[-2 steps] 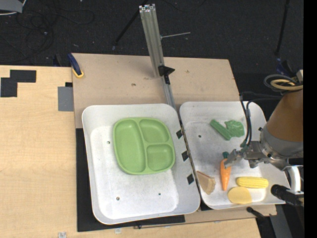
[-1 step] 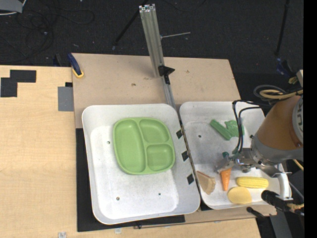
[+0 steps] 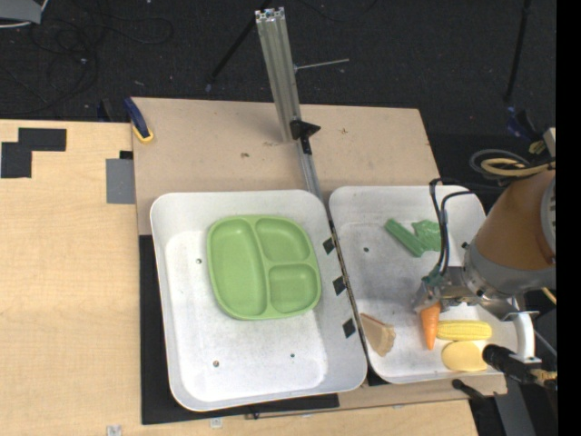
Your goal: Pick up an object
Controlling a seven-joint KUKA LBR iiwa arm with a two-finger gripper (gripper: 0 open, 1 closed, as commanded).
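Where the grey arm with its orange band [image 3: 516,223] reaches in over the right bin [image 3: 363,209], the gripper [image 3: 438,291] is seen low above the bin's floor, near the bin's right-hand wall. Its tips are hidden among dark cables and metal parts, so whether anything is held cannot be told. An orange carrot [image 3: 429,326] is seen just below the gripper, standing nearly upright in the picture, its upper end touching or almost touching the gripper's underside. Just right of the carrot, a yellow corn cob [image 3: 464,331] is laid crosswise, and a rounder yellow piece [image 3: 464,357] is set just below the cob, against the right bin's near edge. Left of the carrot, a tan wedge-shaped piece [image 3: 379,336] is found close to the right bin's left wall. Farther back in the right bin, beyond the gripper, a green leafy toy [image 3: 414,236] is laid at a slant. To the left of the right bin, the left bin [image 3: 182,352] is placed beside it, the two joined by small black clips. A green divided plate [image 3: 264,267] with three compartments is set in the left bin's middle. Behind the two bins, a metal post [image 3: 280,71] is raised from the bench [image 3: 363,143].
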